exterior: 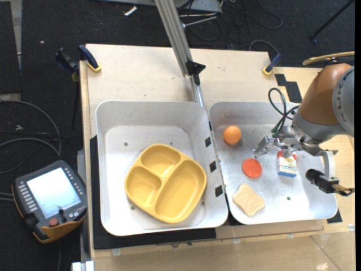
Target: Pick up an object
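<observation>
The right bin (316,205) holds an orange ball (232,134), a flat red disc (252,167), a slice of bread (248,200) and a small white carton with blue and red print (287,165). My gripper (275,147) hangs low over this bin, reaching in from the right, just above the carton and to the right of the ball. Its fingers are spread open, one grey finger (262,148) pointing down-left toward the red disc. Nothing sits between them.
A yellow divided plate (165,181) lies in the left bin (113,123). A slanted metal pole (177,35) ends at the wall between the bins. A teach pendant (49,199) rests off the bench at lower left.
</observation>
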`<state>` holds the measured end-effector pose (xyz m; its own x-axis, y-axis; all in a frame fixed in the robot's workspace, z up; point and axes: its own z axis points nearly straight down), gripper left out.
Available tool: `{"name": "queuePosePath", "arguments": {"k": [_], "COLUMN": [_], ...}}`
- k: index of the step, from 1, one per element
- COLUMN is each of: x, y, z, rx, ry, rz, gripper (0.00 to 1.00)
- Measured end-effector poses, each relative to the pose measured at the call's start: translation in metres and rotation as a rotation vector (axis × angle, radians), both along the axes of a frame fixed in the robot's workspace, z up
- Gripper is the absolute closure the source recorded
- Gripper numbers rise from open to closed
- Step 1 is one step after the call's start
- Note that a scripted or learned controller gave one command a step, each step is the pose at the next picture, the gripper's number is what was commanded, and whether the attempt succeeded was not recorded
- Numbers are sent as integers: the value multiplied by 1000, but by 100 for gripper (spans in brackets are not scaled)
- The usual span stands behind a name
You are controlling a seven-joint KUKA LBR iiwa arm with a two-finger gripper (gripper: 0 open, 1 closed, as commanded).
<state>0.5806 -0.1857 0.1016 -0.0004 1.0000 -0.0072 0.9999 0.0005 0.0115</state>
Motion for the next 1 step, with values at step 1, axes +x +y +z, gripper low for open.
{"name": "queuePosePath", "arguments": {"k": [1], "x": [1], "y": [0], "z": [11], "rx": [0], "ry": [-4], "rz": [0], "gripper": [100]}}
